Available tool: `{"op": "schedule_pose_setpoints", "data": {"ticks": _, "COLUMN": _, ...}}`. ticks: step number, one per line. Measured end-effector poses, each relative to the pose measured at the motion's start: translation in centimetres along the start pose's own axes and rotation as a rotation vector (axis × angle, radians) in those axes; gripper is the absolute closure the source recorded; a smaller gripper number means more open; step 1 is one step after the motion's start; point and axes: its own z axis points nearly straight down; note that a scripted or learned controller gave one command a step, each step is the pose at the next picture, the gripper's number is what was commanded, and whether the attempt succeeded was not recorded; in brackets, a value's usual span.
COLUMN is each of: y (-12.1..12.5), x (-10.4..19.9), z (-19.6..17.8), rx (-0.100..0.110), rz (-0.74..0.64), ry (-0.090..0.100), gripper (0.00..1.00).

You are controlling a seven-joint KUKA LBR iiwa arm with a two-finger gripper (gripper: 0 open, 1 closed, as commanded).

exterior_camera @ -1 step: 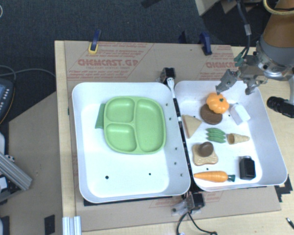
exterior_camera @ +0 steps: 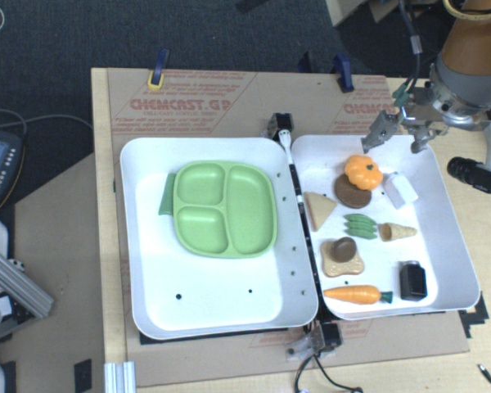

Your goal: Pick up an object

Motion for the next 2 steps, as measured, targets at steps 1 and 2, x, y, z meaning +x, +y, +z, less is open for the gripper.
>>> {"op": "schedule_pose_setpoints", "data": {"ticks": 1, "y": 0.6, "x": 0.6, "z": 4.6, "rx": 0.004, "rz": -0.001, "ry": 0.000, "gripper": 0.00}}
{"op": "schedule_pose_setpoints", "data": {"ticks": 2, "y": 1.4, "x": 1.1, "z": 10.3, "rx": 0.005, "rz": -0.002, "ry": 0.001, "gripper": 0.00}}
